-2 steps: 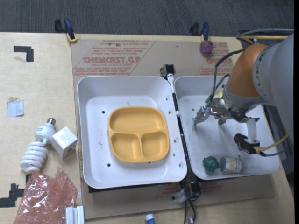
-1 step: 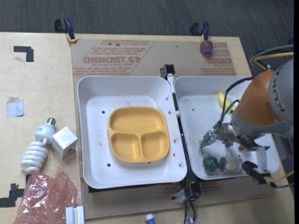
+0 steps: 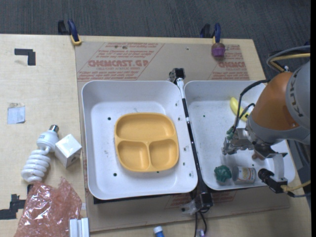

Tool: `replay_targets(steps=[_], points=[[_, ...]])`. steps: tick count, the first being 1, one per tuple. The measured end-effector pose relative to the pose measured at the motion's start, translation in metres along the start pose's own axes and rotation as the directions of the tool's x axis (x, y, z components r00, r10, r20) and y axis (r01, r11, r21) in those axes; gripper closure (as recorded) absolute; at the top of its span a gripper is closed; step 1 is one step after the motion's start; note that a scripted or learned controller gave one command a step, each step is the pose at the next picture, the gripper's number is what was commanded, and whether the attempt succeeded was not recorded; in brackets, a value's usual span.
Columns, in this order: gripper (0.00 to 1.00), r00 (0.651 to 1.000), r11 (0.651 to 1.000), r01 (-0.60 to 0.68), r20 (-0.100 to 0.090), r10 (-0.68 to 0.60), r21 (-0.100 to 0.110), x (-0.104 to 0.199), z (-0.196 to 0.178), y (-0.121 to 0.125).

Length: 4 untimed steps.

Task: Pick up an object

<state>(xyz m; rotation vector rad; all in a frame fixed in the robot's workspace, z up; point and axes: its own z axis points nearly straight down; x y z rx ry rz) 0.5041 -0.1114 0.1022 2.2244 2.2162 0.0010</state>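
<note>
Pale wooden bench (image 3: 39, 88) on dark carpet (image 3: 148, 6)

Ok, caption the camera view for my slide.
KUKA arm's gripper hovers in the right bin above a green object and small jar; a yellow divided plate fills the left bin.

We see dark grey carpet (image 3: 148, 6) along the top of the frame, and below it a pale wooden table (image 3: 39, 88) bearing a brown printed sheet (image 3: 123, 58) clamped at its upper edge.
</note>
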Motion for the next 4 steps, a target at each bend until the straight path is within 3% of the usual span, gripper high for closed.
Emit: replay_targets(steps=[1,2,3,4], points=[[1.0,1.0,1.0,0.006,0.0,-0.006,0.0,0.037,-0.09,0.042],[1.0,1.0,1.0,0.006,0.001,-0.006,0.001,0.062,-0.09,0.048],[1.0,1.0,1.0,0.006,0.001,-0.006,0.001,0.082,-0.09,0.072],[0.0,1.0,1.0,0.006,0.001,-0.006,0.001,0.082,-0.09,0.072]])
